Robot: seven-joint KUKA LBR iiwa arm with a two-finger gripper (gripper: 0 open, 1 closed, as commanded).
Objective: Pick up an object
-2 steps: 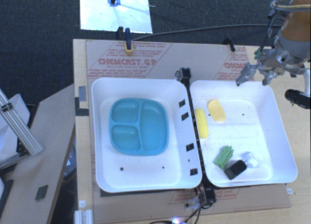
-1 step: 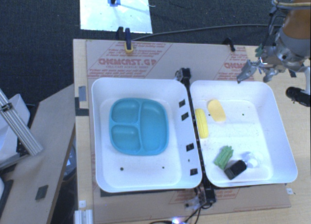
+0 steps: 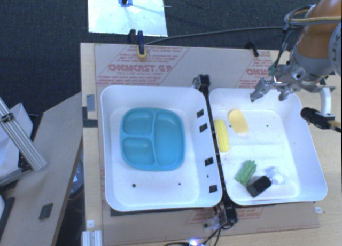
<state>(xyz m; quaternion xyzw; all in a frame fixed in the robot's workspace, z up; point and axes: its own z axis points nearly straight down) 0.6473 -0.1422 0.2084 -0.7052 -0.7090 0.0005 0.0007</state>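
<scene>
My gripper (image 3: 272,91) hangs over the back edge of the right bin (image 3: 307,149), its two fingers spread apart with nothing between them. In that bin lie a yellow oval piece (image 3: 238,121), a yellow corn cob (image 3: 222,135) along the left wall, a green toy (image 3: 246,172), a black block (image 3: 259,185) and a small white object (image 3: 277,174). The yellow oval piece is nearest, below and left of the gripper. The left bin (image 3: 115,186) holds a blue divided plate (image 3: 153,138).
A row of black clips (image 3: 206,127) runs down the divider between the bins. A yellow and blue clamp (image 3: 140,45) sits at the board's back edge. A black cable (image 3: 214,32) crosses behind the bins. A grey bench part (image 3: 21,138) stands left.
</scene>
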